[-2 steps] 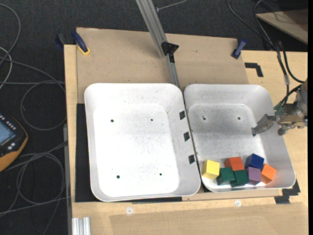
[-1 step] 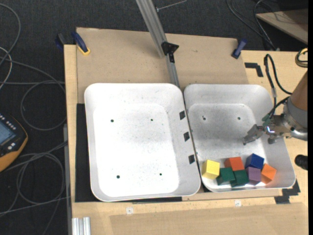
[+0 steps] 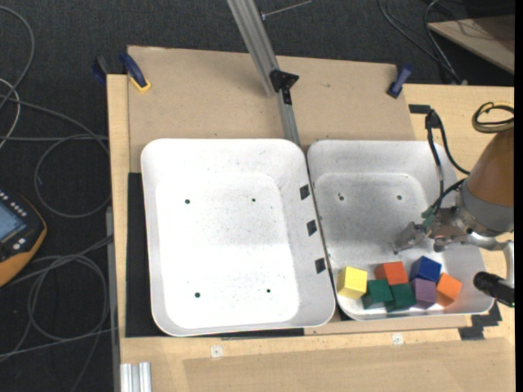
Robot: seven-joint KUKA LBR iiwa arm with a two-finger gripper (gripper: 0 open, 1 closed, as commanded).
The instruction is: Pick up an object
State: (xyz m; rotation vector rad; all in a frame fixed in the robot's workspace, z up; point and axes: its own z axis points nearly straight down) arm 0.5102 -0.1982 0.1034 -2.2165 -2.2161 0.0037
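Two shallow white bins side by side on a wooden bench [image 3: 245,96]. Left bin [image 3: 163,300] has only dark speckles and four small dark dots on its floor. Right bin [image 3: 359,158] holds all the blocks, bunched along its near edge.

Blocks, from the view's left to right: yellow block [image 3: 354,281] sits a little apart at the left end; green block [image 3: 377,292] and a second green block [image 3: 400,298] touch each other at the near rim; red-orange block [image 3: 395,273] just behind the greens; blue block [image 3: 426,268] behind the purple block [image 3: 425,290]; orange block [image 3: 449,287] at the right end, tilted against the bin wall. Any of these could be the thing to pick; all lie on the bin floor, none lifted.

Arm [image 3: 494,186] comes in from the view's right, orange band above a grey wrist. Gripper [image 3: 406,240] hangs over the right bin, behind the block cluster, near the red-orange and blue blocks, apart from both. Nothing between its fingers. Finger gap: cannot tell, the tip is small and blurred against the bin.

A grey metal bar [image 3: 253,31] runs down from the top to the seam between the bins. Blue clamps [image 3: 135,72] at the board's far corners. Black cables [image 3: 49,178] on the dark floor, a yellow handheld unit [image 3: 15,235] at the left edge.
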